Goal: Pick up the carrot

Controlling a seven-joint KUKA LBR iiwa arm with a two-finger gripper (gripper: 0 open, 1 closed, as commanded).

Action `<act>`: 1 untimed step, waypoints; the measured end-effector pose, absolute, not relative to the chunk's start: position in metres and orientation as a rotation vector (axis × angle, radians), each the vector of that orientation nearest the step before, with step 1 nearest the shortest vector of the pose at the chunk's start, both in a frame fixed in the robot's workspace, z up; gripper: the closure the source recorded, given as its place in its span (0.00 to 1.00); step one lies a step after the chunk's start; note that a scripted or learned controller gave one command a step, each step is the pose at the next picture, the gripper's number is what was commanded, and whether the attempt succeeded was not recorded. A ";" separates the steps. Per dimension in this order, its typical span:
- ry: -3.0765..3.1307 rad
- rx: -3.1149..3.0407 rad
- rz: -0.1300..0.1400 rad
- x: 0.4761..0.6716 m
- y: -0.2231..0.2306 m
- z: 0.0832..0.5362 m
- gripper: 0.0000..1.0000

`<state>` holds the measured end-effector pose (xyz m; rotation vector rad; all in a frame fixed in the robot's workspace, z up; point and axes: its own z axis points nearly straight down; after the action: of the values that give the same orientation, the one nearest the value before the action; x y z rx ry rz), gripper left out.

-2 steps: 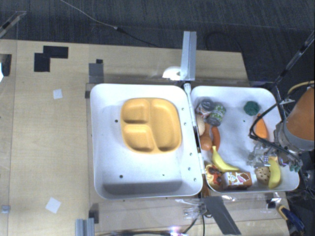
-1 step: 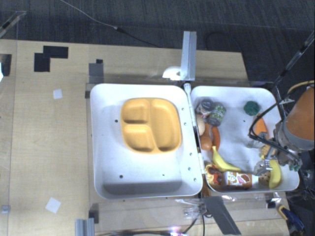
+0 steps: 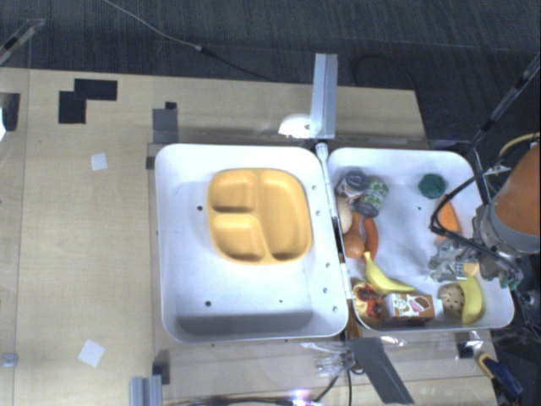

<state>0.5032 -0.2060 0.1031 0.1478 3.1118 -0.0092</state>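
Lying untouched: slim orange carrot (image 3: 370, 236) in right white bin (image 3: 404, 160), near its left wall, beside brown round item (image 3: 353, 244), above yellow banana (image 3: 385, 278). Hovering well apart at bin's right side: metal two-finger gripper (image 3: 452, 260), grip state impossible to tell. Pick not yet begun; reach, descent, grasp, lift all left.

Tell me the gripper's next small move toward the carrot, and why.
Probably shift left across the right bin. The gripper hovers near that bin's right side, while the carrot lies by the left wall, beside a banana, so it is not yet above its target.
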 end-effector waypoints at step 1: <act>3.112 0.147 -0.009 0.503 -0.206 0.103 0.00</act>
<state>0.5031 -0.2057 0.1028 0.1472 3.1125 -0.0087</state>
